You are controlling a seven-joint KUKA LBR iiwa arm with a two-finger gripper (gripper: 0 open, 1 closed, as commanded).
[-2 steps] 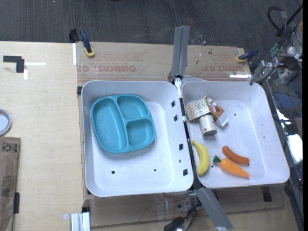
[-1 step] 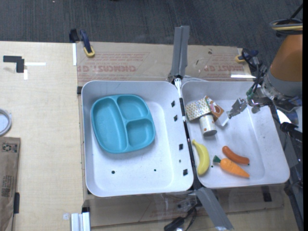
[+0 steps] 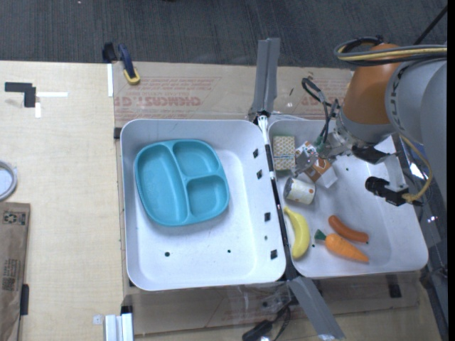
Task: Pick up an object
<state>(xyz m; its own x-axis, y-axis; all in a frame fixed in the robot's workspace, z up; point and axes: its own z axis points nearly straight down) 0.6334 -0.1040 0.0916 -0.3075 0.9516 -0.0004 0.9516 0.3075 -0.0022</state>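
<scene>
Camera view: gripper (image 3: 311,158) is lowered at far left of right bin (image 3: 398,251), over small clutter; finger state can't be told. Banana (image 3: 298,233), carrot (image 3: 346,248), cup (image 3: 299,191) lie loose nearby, w/ blue plate (image 3: 183,182) in left bin (image 3: 192,265).

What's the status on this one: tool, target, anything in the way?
Tool low in right bin, among clutter near top left; grip state unreadable. Banana, carrot, sausage lie loose. Blue plate sits in left bin.
</scene>
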